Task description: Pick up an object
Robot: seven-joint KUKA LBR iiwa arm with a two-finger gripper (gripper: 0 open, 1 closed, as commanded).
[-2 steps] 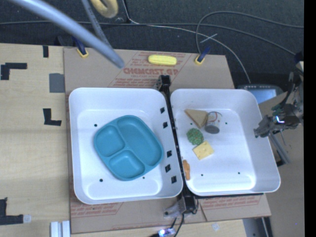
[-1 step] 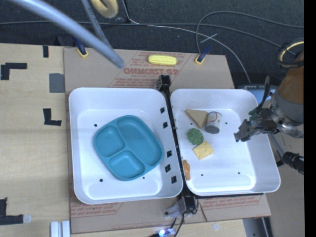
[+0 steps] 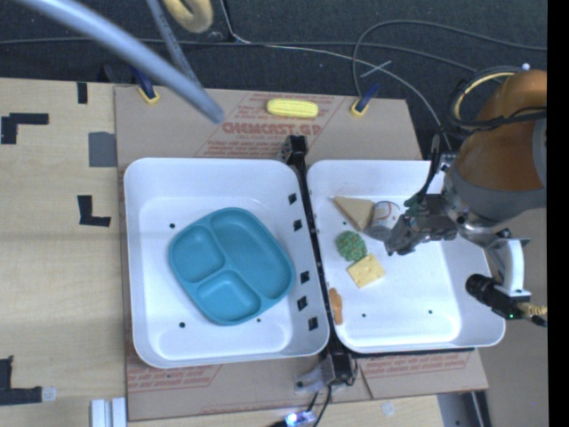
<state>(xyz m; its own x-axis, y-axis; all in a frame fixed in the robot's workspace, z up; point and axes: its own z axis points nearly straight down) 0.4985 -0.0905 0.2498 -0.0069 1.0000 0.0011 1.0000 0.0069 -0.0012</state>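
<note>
Brown cardboard (image 3: 258, 127) under white bins (image 3: 142, 185), red "CHEMCAST" lettering (image 3: 267, 128).

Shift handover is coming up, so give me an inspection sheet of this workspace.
Surface: cardboard-covered bench bearing the left bin and right bin.
Job's things: in the right bin, a tan wedge, green broccoli-like piece, yellow block, small orange piece by the left wall.
Clutter: blue divided tray in the left bin; yellow corn-like toy on the cardboard.
Hand: hand low over the right bin, near the wedge; grip unclear.
Cables: dark cable looping behind the bins.
Surroundings: nothing seen of note.
</note>
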